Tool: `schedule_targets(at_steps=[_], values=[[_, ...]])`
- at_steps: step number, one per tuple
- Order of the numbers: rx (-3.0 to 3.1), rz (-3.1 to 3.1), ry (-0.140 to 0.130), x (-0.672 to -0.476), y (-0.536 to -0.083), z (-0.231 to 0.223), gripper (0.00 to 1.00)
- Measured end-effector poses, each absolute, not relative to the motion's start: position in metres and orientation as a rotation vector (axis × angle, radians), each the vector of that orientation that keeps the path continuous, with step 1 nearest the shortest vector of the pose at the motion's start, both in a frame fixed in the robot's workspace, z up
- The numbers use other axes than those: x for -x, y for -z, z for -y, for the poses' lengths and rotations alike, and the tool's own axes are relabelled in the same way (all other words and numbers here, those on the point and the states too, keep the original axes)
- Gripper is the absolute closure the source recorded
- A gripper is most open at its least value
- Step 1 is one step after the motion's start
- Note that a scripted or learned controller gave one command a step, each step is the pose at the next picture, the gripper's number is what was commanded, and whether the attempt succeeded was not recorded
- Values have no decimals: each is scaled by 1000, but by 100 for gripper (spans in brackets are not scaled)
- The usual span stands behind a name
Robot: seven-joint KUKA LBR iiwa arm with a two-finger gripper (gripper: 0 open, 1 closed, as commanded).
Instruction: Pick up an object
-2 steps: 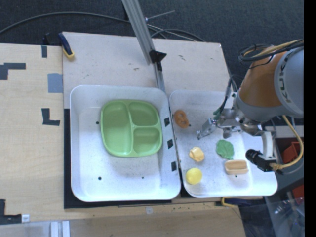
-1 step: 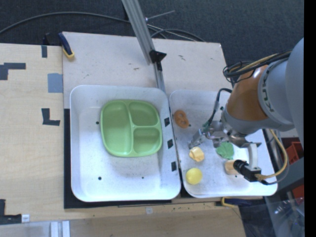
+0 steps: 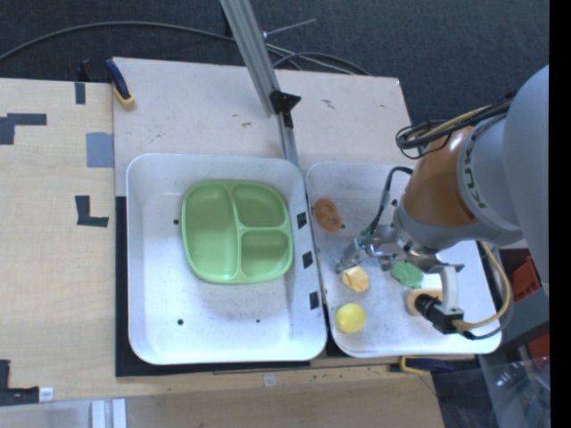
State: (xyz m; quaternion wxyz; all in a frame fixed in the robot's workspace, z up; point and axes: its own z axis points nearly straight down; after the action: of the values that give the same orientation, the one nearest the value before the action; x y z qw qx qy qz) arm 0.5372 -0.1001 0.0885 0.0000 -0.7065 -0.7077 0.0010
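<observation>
Where claw (image 3: 350,259) hovers, bin wall (image 3: 314,239) near

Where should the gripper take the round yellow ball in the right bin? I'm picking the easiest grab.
Grip the yellow ball across its middle, coming straight down from above. It looks round, so any finger angle should work, and it lies apart from the yellow chunk, though the bin's front rim is near.
</observation>
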Motion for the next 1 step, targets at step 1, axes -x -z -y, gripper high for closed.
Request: schedule_targets(at_steps=[1], values=[[2218,2222,-2,-537,-99,99,100]])
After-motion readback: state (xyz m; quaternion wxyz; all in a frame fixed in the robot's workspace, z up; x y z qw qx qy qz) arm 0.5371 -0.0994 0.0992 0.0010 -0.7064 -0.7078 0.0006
